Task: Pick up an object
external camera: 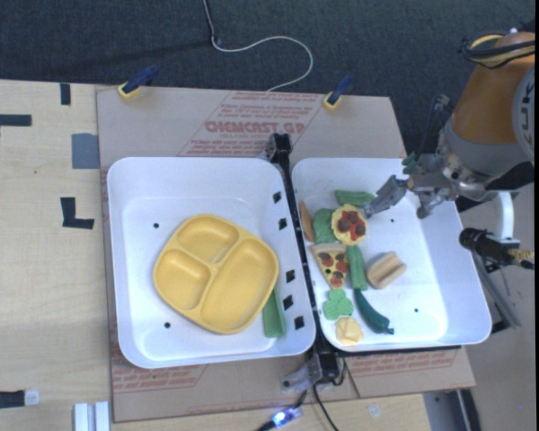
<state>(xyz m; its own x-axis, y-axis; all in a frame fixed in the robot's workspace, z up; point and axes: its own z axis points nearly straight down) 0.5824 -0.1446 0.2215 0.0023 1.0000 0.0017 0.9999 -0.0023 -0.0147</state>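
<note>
My gripper (pixel 397 208) hangs over the upper part of the right bin (pixel 449 281), open, with nothing between its fingers. Its left finger (pixel 380 200) ends just right of a round toy pizza (pixel 349 224). Below that lie a pizza slice (pixel 331 262), a hot dog bun (pixel 384 269), a green broccoli piece (pixel 338 305), a yellow piece (pixel 349 329) and a long green pod (pixel 372 312). An orange strip (pixel 304 217) lies against the bin's left wall.
The left bin (pixel 135 241) holds a yellow divided plate (pixel 217 272) and a green stick (pixel 272 313) at its right wall. Black clips (pixel 278 146) join the two bins along the shared rim. A white cable (pixel 260 43) loops behind the bench.
</note>
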